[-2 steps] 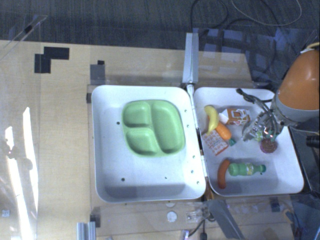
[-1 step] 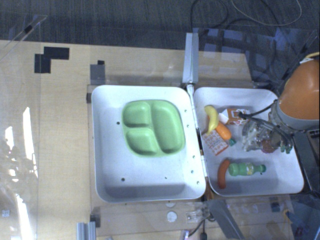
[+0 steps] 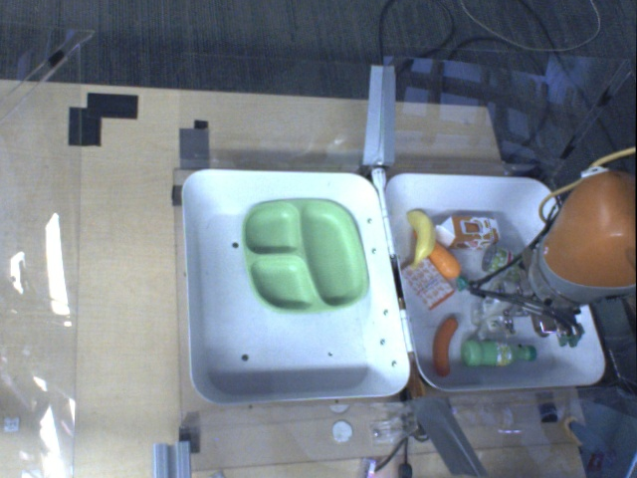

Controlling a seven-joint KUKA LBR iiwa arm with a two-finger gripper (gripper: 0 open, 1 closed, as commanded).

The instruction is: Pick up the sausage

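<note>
One green bottle (image 3: 499,353) lies just beside the sausage (image 3: 444,344).

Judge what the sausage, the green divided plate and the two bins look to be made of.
Sausage: probably toy plastic or rubber, smooth red-orange with a faint sheen. Green plate: likely moulded plastic, matte, with soft rounded compartments. Left bin and right bin: seemingly thin white plastic or coated metal, semi-gloss, with rounded corners.

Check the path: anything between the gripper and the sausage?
Nothing sits on the sausage. The green bottle lies right beside it, between it and the gripper, so a sideways approach could clip it. From above it looks open.
</note>
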